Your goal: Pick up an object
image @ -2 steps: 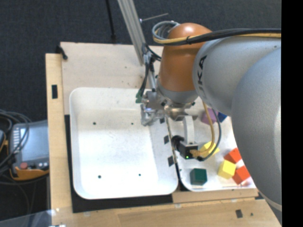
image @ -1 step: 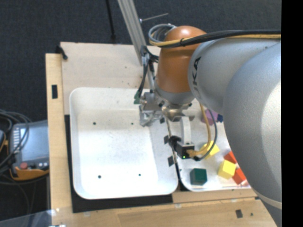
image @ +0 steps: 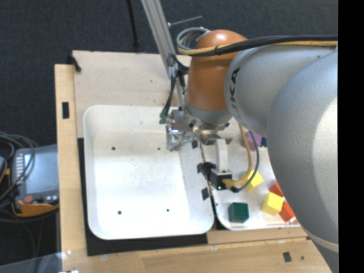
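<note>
**Gripper at L bin's far corner; blocks in R bin**

Green cube point(image: 239, 212) by R bin point(image: 256, 227) near rim, 5 o'clock of gripper point(image: 175, 136). Yellow block point(image: 273, 203) at cube's 3 o'clock, orange block point(image: 287, 212) just beside. Purple bit point(image: 254, 140) farther back. Gripper over L bin point(image: 136, 175), 1 o'clock corner; open or closed, can't tell.

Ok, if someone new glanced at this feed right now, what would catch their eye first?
The bulky grey arm with its orange band dominates the right of the view, reaching down over the seam between the two bins. Beneath it, at the near end of the right bin, a green cube and a yellow block stand out brightly. The left bin spreads wide and white at the centre.
</note>
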You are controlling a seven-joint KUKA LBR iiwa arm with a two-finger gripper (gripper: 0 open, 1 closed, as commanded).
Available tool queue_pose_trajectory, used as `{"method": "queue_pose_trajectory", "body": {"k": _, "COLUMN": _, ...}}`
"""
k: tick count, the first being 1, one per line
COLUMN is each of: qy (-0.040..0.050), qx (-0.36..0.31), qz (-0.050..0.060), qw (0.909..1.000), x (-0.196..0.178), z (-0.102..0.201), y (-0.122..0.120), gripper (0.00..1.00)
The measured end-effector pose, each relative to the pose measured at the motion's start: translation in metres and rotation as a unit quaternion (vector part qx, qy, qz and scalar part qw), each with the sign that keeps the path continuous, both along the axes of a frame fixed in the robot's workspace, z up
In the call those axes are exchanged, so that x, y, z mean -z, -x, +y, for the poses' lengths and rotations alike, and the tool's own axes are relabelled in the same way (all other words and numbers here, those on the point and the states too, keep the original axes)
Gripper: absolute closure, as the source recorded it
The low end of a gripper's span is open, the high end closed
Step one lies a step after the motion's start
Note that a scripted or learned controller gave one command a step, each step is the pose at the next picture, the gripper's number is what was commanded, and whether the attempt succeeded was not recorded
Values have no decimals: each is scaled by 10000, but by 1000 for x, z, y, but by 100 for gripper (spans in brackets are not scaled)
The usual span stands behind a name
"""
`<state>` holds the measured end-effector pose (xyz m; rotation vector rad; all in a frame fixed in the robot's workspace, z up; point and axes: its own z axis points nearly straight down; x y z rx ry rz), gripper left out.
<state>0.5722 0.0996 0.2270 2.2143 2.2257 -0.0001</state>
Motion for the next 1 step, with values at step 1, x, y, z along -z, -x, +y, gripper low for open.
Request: {"method": "queue_pose_trajectory", "body": {"k": 1, "qy": 3, "qx": -2, "qz": 1, "qw": 10000, "x": 0, "z": 0, "y": 0, "gripper": 0}}
